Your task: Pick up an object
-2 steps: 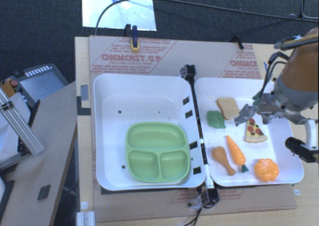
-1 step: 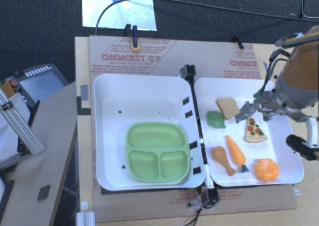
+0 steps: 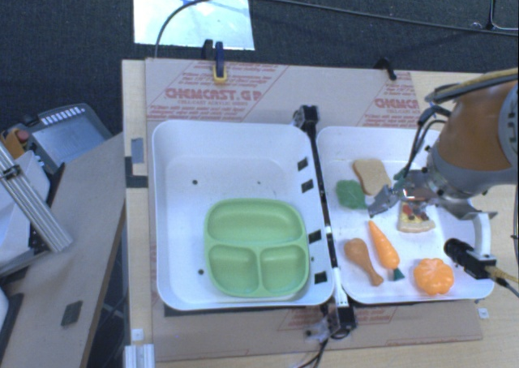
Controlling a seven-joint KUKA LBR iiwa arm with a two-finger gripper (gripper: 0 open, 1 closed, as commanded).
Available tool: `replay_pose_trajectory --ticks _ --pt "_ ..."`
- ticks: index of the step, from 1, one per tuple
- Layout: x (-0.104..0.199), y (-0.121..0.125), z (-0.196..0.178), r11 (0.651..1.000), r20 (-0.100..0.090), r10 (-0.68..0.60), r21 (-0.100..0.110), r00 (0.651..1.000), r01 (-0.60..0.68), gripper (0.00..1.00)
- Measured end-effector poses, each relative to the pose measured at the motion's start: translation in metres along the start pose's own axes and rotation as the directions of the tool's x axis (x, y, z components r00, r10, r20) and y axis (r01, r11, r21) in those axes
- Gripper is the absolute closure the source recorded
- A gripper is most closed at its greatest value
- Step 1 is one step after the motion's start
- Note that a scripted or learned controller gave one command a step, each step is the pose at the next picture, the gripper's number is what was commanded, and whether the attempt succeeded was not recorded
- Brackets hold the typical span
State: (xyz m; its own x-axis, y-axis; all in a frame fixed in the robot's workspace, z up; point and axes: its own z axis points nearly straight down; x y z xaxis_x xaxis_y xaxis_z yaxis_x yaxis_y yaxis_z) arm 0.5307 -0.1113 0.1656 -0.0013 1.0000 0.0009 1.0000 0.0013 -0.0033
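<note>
Nearest the camera, along the front of my right bin point(image 3: 454, 297), lie the tangerine point(image 3: 434, 276), the carrot point(image 3: 383, 246) with its green tip, and the drumstick point(image 3: 363, 260) just beside it; all three are apart from me and untouched; to their left, in the left bin point(image 3: 170, 196), the green divided tray point(image 3: 256, 246) sits toward the front.

Further in, at the middle of the right bin, the pizza slice point(image 3: 416, 219) lies flat, and my pincer point(image 3: 403, 194) hangs just above and beside its upper-left edge; I cannot tell whether the pincer stands open or closed, since grey metal and cabling blur together there; nothing visibly sits in it, so I count nothing as held.

Beyond that, toward the back of the bin, the slice of bread point(image 3: 372, 174) lies touching or nearly touching the green leaf point(image 3: 351, 194); my grey arm point(image 3: 478, 143) with its orange band reaches in from the right over the bin's far corner; the counter point(image 3: 268, 87) shows its printed board behind both bins.

I judge the step in hand to be the approach, with the grasp not yet made; the pizza slice looks the likeliest target; the next move calls for centring over it and descending squarely, as a flat thing low against the bin floor may slip out of the closing grip.
</note>
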Motion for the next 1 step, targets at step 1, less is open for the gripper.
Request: replay_pose_trajectory --ticks 1 --pt "0.0080 0.0036 0.0587 1.000 -0.001 0.000 0.000 1.000 0.000 0.00"
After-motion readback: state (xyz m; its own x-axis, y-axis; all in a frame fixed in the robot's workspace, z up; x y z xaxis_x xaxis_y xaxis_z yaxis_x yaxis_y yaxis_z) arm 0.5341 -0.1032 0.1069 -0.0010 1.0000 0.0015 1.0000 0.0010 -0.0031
